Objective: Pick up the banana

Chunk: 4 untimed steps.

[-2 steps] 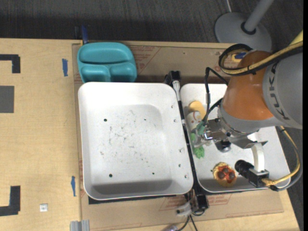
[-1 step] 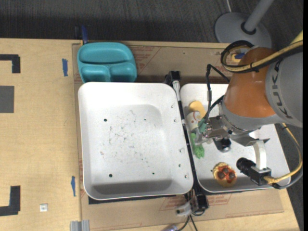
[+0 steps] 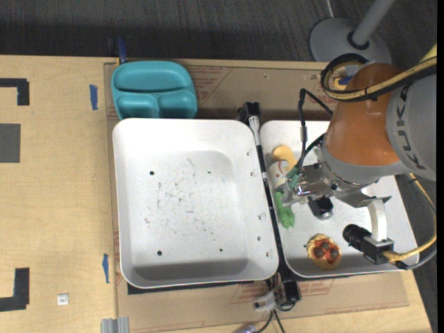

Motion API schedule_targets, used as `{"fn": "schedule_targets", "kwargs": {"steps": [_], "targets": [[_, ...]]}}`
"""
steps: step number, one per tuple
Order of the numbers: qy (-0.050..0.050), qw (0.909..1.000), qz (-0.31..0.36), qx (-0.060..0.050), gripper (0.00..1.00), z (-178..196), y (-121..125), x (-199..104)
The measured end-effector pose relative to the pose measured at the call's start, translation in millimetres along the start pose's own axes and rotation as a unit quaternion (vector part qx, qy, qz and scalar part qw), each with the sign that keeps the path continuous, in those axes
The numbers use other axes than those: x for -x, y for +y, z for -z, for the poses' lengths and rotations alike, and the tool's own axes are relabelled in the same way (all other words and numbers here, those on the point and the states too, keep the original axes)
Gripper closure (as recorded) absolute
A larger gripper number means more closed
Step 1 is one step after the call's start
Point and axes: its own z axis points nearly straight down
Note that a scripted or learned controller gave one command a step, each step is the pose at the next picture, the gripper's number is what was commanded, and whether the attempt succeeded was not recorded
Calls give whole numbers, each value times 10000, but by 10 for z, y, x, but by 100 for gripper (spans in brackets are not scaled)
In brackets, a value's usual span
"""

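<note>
Banana (image 3: 282, 155) is seen at the far left of the right bin (image 3: 388, 266), partly hidden by the gripper (image 3: 300, 186); finger state cannot be told. Green toy (image 3: 285, 210) just beside could be grabbed instead, through crowding

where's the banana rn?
The banana lies in the right bin, near its upper left corner, close to the divider between the bins, just above a green object and left of the gripper.
</note>
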Motion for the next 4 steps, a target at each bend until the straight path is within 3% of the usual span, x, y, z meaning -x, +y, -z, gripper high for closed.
{"fn": "schedule_targets", "kwargs": {"steps": [1, 2, 3, 4], "targets": [[-5, 10000, 8, 11, 100, 100, 11, -2], [26, 9912, 1324, -51, 100, -398, -38, -525], [27, 9709, 2396, -19, 100, -1366, 20, -920], [15, 9008, 4342, 15, 100, -1371, 118, -1607]]}}
